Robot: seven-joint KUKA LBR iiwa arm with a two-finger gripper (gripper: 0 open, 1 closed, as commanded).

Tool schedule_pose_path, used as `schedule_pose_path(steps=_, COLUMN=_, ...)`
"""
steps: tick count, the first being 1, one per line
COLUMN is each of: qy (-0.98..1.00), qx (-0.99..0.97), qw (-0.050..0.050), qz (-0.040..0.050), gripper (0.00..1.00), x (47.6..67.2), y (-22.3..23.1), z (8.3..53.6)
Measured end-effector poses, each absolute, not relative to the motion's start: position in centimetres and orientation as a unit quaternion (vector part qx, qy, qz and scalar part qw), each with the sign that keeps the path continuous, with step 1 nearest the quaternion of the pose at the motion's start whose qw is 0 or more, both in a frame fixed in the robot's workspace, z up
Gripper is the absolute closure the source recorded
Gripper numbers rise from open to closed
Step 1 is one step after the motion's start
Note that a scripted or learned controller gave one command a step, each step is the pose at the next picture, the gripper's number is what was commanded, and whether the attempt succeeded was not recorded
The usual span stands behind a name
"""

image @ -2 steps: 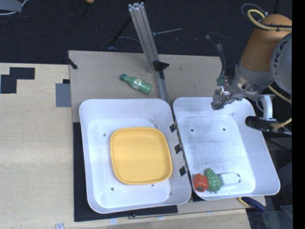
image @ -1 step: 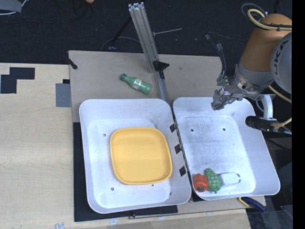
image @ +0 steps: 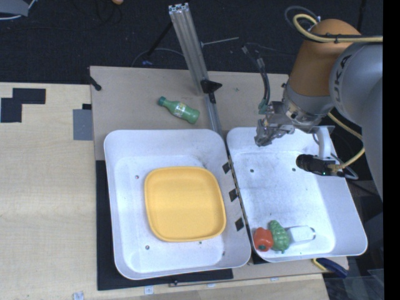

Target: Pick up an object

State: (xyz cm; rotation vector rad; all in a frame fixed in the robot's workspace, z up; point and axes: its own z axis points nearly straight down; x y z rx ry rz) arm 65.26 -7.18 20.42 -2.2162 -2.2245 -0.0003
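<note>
No object is lifted yet, so the pick is judged to be at its start. The likeliest candidates lie in the right bin (image: 340,211), huddled at its near left corner: a red pepper (image: 263,239), a green piece (image: 280,236) touching it, and a white piece (image: 302,234) just beside that. What the green and white pieces are cannot be made out. A yellow plate (image: 185,203) is seen flat in the middle of the left bin (image: 122,167). A green bottle (image: 179,109) is left lying on its side on the surface (image: 125,92), outside both bins and beyond the left one.

The claw (image: 265,134) is held over the far left corner of the right bin, well apart from the pepper group. Whether it is apart or together cannot be told from this angle, and nothing is seen held in it. The whole task is therefore judged to be left: an approach, a closing and a lift.

Part of a dark lettered mark is seen on the grey arm (image: 359,74), but it is too cropped to be read with confidence. A pale label is seen on the bottle; no words on it can be read.
</note>
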Motion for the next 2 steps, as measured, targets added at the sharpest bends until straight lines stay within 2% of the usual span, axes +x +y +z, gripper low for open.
schedule_pose_path(steps=1, qy=-0.708, qx=-0.706, qw=0.0, qz=-0.0006, gripper=1.0, x=66.0, y=-1.7, z=21.7)
schedule_pose_path(steps=2, qy=-0.708, qx=-0.706, qw=0.0, qz=-0.0006, gripper=1.0, x=65.8, y=3.5, z=23.1)
